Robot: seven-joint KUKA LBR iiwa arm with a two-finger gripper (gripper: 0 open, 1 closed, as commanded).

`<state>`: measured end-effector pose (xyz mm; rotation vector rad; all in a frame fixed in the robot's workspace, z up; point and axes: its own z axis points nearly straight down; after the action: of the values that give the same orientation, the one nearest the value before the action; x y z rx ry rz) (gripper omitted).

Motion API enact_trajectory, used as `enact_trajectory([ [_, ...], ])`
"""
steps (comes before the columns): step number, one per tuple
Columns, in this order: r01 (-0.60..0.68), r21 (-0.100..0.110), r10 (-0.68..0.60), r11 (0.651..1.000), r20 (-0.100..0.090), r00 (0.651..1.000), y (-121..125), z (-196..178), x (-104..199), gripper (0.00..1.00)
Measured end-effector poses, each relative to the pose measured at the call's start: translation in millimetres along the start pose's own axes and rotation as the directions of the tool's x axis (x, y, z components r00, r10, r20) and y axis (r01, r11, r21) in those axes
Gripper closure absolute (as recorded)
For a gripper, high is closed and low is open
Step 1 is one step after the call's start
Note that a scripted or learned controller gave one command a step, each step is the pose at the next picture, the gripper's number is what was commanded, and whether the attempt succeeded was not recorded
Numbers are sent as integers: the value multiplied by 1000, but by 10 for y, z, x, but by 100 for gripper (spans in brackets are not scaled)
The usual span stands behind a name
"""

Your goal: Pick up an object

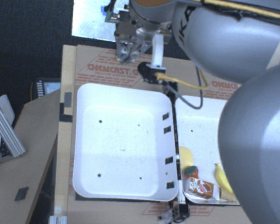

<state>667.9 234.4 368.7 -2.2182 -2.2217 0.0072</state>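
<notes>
Cardboard bench sheet [105, 68] printed "CHEMCAST", gripper [127, 54] above it

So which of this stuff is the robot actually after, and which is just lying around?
Part of the job:
- hand, up beyond the bins
- banana, right bin
- yellow fruit, right bin
- small red packet, right bin

Just there:
- left bin
- right bin
- brown board under the bins
- yellow cable
- metal rail at left
</notes>
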Motion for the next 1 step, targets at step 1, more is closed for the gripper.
enact_trajectory([
  [1,3,0,-3,1000,-1,1000,-592,298,-1,100],
])
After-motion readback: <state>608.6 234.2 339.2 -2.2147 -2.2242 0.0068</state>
